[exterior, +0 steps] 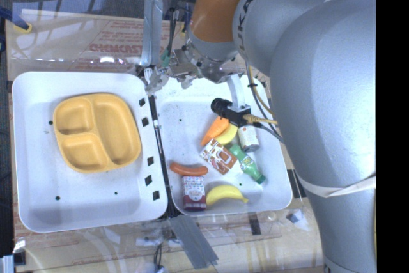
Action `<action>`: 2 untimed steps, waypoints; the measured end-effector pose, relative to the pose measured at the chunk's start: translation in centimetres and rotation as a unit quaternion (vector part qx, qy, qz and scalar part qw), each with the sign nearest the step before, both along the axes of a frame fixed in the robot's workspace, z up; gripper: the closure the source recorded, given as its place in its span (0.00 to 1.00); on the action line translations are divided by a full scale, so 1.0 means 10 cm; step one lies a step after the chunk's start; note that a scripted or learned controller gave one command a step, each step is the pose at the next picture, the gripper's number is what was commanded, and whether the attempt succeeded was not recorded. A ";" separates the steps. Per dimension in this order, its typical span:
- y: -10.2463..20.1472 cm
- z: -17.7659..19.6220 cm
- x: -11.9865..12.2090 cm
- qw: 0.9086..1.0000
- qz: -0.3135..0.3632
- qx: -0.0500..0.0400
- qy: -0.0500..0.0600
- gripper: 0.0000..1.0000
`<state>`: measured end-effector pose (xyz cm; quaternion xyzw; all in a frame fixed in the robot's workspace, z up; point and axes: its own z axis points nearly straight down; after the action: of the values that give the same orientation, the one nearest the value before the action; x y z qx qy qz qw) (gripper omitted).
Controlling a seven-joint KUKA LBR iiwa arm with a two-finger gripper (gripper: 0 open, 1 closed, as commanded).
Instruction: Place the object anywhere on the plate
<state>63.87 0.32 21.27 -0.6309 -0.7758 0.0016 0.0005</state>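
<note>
I see two white bins side by side on the counter [77, 249]; the left bin [32, 201] holds a yellow plate [96, 132] with three compartments, lying flat towards the far middle of that bin; nothing rests on the plate.

The right bin [182, 109] carries all the loose items, gathered in its near right part; an orange carrot [215, 130] lies tilted, with a yellow piece [229, 135] just beside it on the right and a small can [248, 138] to the right of that; a printed carton [218, 156] sits nearer to me, touching a green bottle [247, 163] on its right; a red sausage [188, 169] lies flat to the left of the carton; nearest of all, a dark red packet [193, 192] sits beside a yellow banana [225, 194].

The grey arm [319, 73] comes in from the right and covers much of that side; its orange band [220, 0] shows at the far edge; the end effector [156, 77] sits over the far rim where the two bins meet, well apart from the pile of items; I see nothing between its fingers, and I cannot tell how far they are parted, as the view is too cluttered there; a black fitting [230, 109] with cables hangs over the right bin just far of the carrot.
</note>
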 end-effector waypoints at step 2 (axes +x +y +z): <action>0.53 -0.24 0.18 0.998 -0.068 0.000 -0.001 1.00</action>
<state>65.71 5.60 18.87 -0.6823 -0.7311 0.0008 -0.0002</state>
